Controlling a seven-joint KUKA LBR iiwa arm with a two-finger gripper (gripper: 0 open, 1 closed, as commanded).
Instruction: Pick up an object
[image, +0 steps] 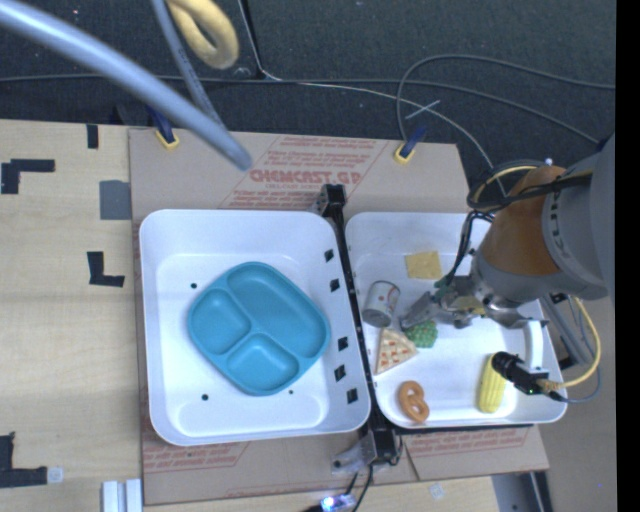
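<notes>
My gripper (422, 313) hangs low in the right bin (455, 232), reaching in from the right. It sits just above a small green object (426, 336) and beside a grey can (381, 301) lying on its side. A pizza slice (393, 351) lies just below the gripper. A pretzel (412, 400) sits near the bin's front edge and a yellow corn cob (491, 384) at the front right. A yellow cheese square (423, 264) rests toward the back. The arm's wrist hides part of the bin floor to the right.
The left bin (165, 250) holds a blue divided plate (258, 326). A black divider (345, 300) separates the two bins. Cables run over the dark area behind the bench, and a grey pole crosses the upper left.
</notes>
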